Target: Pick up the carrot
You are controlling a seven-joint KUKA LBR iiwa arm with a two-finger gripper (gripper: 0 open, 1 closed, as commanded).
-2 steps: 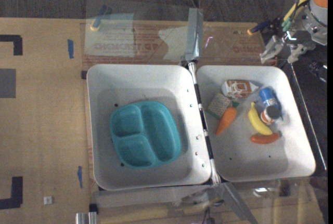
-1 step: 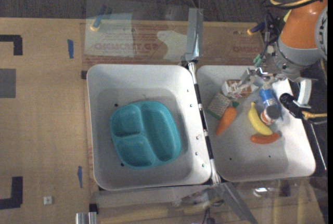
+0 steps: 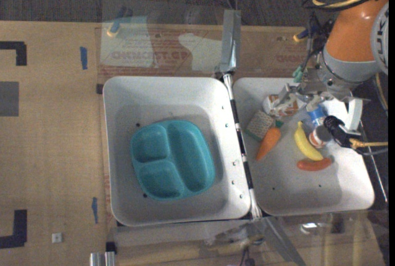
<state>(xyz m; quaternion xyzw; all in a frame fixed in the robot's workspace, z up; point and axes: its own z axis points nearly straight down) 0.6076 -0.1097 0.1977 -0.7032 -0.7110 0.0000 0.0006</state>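
Noting the carrot (image 3: 268, 142) lying in the right bin (image 3: 321, 197) near its left wall — its long axis slanting. We are placing the gripper (image 3: 295, 97) up-right of it; its opening state we cannot tell.

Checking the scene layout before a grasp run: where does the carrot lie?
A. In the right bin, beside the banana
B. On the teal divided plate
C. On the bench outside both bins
A: the carrot lies on the floor of the right bin, left of the banana.
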